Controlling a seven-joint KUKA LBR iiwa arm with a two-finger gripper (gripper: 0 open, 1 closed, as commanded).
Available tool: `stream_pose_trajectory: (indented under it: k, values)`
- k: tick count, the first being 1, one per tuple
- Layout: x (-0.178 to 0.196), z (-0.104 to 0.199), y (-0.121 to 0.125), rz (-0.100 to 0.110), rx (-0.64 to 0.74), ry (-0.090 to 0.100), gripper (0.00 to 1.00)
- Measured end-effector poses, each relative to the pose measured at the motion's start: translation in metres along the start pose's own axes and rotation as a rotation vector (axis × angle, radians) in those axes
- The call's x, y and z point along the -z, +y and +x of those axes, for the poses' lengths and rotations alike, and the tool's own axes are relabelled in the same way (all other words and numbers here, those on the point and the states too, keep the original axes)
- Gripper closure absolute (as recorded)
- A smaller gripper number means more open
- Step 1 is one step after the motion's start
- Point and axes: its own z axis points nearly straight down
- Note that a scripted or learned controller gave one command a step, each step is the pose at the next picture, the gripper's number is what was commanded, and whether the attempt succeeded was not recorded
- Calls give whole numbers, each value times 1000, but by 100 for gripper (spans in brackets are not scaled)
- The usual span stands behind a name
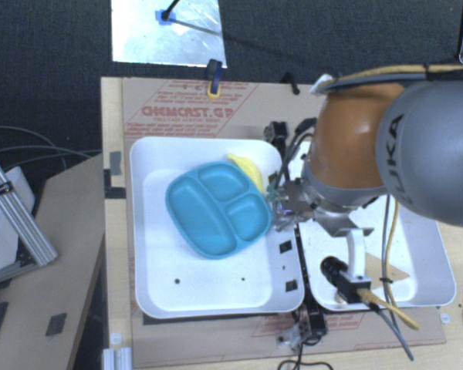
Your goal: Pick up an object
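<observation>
Overhead slanted view of a bench with two shallow white bins side by side. Left bin (162, 284) holds a blue tray (216, 206), a divided plate with three compartments, lying flat and turned at an angle near the bin's upper right part. A yellow item (247, 168), perhaps a banana, pokes out from behind the tray's upper right edge, touching it; most of the item is hidden. Right bin (432, 284) is largely covered by the arm (417, 153), which reaches in from the right, grey with an orange band above the wrist.

Gripper (282, 203) sits low at the left bin's right wall, just beside the tray's right edge. Whether it is apart, together or clamped on anything cannot be told, because the wrist blocks the tip.

Judging from this, the step in hand is the reach toward the tray's right rim or the yellow item. To do it well, the descent should stay inside the bin wall and avoid catching on it. The tray is thin and flat, so a rim grasp needs one side under the lip; it may slide or tip. The yellow item is probably easier to grasp, if approached from above, away from the tray.
</observation>
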Motion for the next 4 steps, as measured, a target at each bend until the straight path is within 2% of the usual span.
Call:
stream_pose_trajectory:
  k: [1,2,3,4]
  values:
    - [50,54,0,-1,4,1,100]
    - [-33,82,71,-1,6,0,100]
    - [-13,69,42,3,-1,0,100]
    - [105,63,-1,-1,4,1,100]
